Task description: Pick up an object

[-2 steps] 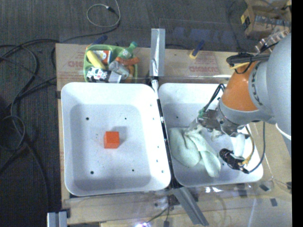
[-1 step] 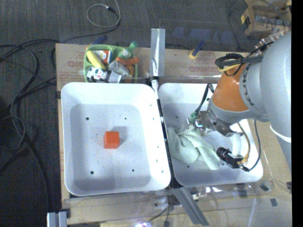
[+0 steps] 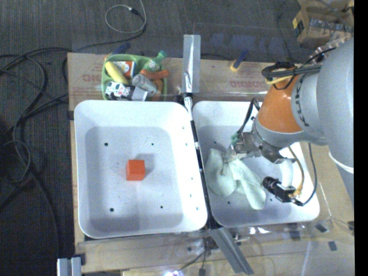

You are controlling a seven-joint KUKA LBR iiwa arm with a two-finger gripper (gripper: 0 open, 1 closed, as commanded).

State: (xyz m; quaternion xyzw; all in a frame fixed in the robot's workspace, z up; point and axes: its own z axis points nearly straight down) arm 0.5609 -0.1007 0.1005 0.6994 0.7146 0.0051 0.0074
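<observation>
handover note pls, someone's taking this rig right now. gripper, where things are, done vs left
Gripper: down in the right white bin, right at the crumpled pale green cloth; can't tell from this view whether it has a hold.
Small orange-red cube: alone mid-floor in the left white bin, untouched.
Green basket of small toys: on the bench behind the left bin, not in play.
Done: arm is positioned over the cloth.
Left: nothing is visibly lifted yet. Confirm the grasp on the cloth, then raise it; retry if it stays in the bin.
</observation>
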